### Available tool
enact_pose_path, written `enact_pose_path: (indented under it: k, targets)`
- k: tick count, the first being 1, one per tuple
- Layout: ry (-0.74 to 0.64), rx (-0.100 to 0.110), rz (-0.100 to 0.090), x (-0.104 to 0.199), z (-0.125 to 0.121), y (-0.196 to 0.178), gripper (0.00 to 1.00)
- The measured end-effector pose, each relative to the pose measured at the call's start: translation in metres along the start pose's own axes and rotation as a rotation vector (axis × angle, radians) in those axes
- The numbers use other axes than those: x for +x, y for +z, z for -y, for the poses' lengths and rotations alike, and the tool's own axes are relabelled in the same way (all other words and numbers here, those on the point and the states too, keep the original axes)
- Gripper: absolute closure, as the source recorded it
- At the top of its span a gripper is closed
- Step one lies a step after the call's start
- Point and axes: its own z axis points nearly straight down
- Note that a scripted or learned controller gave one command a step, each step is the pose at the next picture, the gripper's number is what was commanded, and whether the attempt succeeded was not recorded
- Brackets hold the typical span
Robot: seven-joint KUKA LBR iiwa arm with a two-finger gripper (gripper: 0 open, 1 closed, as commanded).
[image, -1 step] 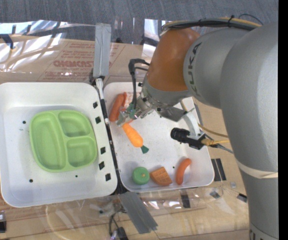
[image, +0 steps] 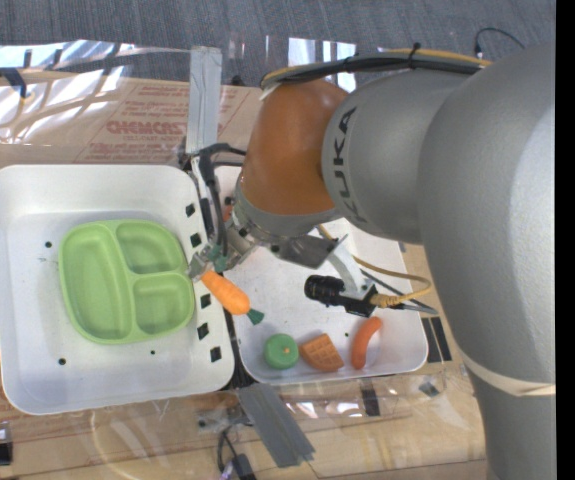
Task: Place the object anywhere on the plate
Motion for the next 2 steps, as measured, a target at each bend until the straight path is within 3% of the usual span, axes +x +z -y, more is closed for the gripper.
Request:
enact_pose_path:
  k: [1,2]
  targets:
    - [0.001,0.000,0.000,0.000,0.000,0.000,0.00]
    - [0.364,-0.004,0.003,-0.059,0.084,-0.118,0.00]
